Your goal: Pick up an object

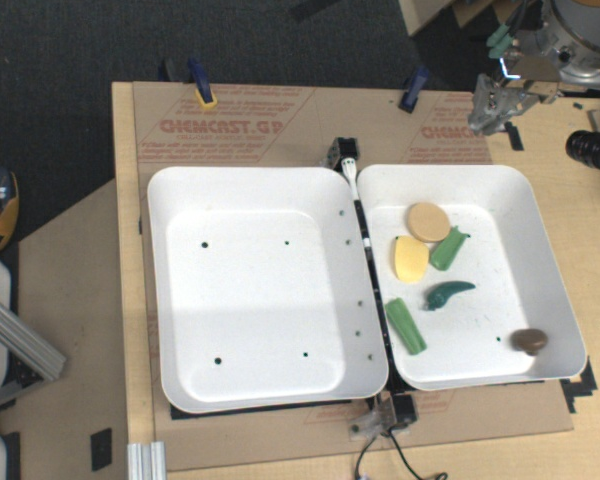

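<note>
Hovering: gripper (492, 108) beyond right bin (550, 258); fingers' state unclear | tan disc (428, 221) well apart

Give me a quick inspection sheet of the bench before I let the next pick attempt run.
Surface: brown board bearing the left bin and right bin.
Job's things: in the right bin, tan disc, yellow piece, green block, dark teal piece, green stick, brown lump.
Clutter: blue clamps on the board's far edge.
Grippers: gripper above the board's far right corner, away from the bins.
Cables: cable at the near edge.
Surroundings: dark floor.
</note>
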Controlling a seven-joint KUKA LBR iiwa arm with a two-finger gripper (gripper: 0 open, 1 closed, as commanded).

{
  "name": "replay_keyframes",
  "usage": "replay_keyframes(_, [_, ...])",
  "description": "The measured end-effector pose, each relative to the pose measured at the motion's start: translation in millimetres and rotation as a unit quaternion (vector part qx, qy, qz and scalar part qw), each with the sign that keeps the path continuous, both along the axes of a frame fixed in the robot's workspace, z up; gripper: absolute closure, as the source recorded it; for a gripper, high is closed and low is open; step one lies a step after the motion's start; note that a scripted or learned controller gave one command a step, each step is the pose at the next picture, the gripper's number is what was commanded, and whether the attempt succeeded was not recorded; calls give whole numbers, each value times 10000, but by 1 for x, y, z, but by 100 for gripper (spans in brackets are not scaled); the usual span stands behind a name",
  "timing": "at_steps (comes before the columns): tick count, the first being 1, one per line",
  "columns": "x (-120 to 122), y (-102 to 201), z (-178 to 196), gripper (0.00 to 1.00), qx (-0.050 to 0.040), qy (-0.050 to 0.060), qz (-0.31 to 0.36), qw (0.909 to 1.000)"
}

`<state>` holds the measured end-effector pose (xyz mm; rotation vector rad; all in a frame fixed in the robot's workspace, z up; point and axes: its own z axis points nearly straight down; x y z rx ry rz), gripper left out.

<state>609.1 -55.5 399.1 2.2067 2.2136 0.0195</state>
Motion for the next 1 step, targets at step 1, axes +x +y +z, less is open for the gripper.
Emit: replay_keyframes(1, [31,71,-6,100,18,73,23,10000])
